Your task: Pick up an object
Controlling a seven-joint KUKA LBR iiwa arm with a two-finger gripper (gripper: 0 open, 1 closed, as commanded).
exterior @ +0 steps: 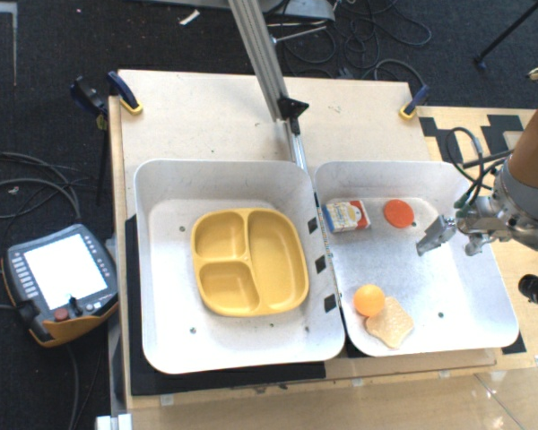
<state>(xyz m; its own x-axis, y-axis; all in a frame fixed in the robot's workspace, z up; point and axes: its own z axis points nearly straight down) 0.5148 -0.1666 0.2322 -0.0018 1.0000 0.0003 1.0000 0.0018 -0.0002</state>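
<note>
The right bin holds a small white and blue carton lying at its back left. Beside it sits a red-orange round piece. Near the front lie an orange ball and, touching it, a tan bread-like piece. My gripper hangs over the right side of this bin, to the right of the red piece and a little nearer the front. It is open, and nothing is between its fingers.
A yellow divided plate lies in the left bin. A metal pole slants up from between the bins. Clamps sit at the bench's back corners. A teach pendant rests on the floor to the left.
</note>
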